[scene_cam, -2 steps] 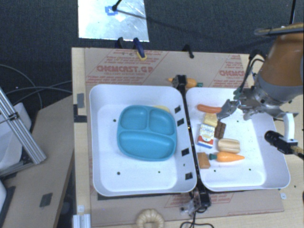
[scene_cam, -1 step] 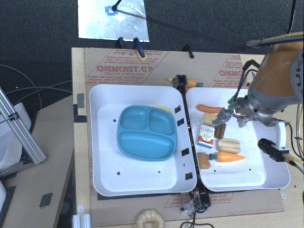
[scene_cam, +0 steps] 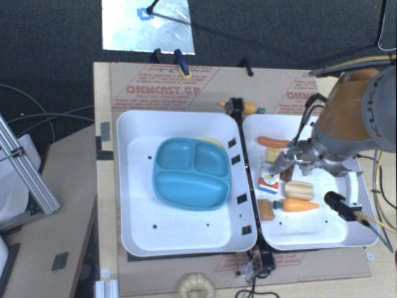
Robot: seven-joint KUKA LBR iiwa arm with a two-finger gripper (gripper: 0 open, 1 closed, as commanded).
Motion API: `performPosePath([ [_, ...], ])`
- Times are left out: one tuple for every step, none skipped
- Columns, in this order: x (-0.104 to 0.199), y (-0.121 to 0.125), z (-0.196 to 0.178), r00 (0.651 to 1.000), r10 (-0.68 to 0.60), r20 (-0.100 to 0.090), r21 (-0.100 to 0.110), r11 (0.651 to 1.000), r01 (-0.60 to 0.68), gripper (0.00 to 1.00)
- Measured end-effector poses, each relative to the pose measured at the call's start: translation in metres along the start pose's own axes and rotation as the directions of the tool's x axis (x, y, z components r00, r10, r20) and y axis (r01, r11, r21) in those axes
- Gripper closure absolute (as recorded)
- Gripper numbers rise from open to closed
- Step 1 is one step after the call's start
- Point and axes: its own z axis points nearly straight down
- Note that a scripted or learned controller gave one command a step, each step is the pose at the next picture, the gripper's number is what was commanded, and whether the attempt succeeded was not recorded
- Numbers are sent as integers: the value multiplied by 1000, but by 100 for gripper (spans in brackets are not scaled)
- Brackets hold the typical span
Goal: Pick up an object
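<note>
The tool (scene_cam: pixel 282 164) hung low in the right bin (scene_cam: pixel 335 238) (finger gap impossible to judge), just above a small carton (scene_cam: pixel 268 183), with a bread roll (scene_cam: pixel 298 189) and carrot (scene_cam: pixel 299 205) beside it.

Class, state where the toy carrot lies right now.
The toy carrot lies in the right bin, toward its front, just below a bread roll.

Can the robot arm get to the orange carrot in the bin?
Probably yes. The carrot lies uncovered in the right bin, just below the gripper, with nothing on top; only the bread roll crowds it on one side.
</note>
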Motion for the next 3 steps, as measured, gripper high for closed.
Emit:
performPosePath([
  [0,2,42,1000,0,0,-1,1000,0,0],
  [1,4,57,1000,-1,-3,-5,1000,1,0],
  [1,6,44,1000,-1,-3,-13,1000,1,100],
])
